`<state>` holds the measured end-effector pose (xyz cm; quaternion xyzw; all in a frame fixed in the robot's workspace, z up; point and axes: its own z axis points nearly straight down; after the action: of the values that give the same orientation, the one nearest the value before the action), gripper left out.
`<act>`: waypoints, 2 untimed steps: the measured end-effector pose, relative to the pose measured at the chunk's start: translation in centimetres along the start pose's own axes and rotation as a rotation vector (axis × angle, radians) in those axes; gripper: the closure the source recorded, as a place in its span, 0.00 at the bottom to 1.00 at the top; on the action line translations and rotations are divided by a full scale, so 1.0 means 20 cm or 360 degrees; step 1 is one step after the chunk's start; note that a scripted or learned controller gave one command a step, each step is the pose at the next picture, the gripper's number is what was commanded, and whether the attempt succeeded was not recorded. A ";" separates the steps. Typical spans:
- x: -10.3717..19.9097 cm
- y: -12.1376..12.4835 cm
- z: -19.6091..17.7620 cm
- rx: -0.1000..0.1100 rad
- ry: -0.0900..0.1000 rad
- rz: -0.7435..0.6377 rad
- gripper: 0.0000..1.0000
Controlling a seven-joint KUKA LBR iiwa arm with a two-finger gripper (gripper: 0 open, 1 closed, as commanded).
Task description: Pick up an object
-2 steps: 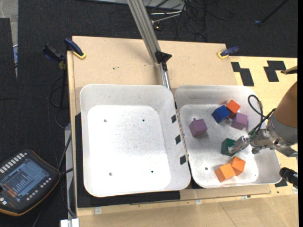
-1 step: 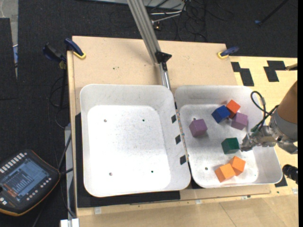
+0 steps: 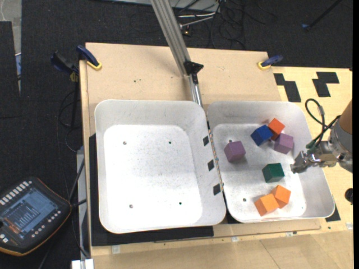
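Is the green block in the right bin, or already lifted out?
In. The green block lies on the right bin floor, apart from the gripper, which sits beside it.

A pale wooden surface [image 3: 146,74] sits on a dark carpeted floor [image 3: 39,49]. Blue clamps [image 3: 85,54] grip its far corners. A metal pole [image 3: 171,29] slants across it, cables [image 3: 207,15] trail behind, and a handheld control pendant [image 3: 28,214] lies at lower left.
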<state>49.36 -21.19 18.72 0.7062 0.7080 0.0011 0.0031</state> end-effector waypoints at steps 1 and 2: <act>0.00 0.01 -0.09 0.0002 0.0001 0.0000 1.00; 0.30 0.07 -0.12 0.0005 0.0007 -0.0009 1.00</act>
<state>50.76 -15.21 21.18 0.7041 0.7101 0.0015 0.0003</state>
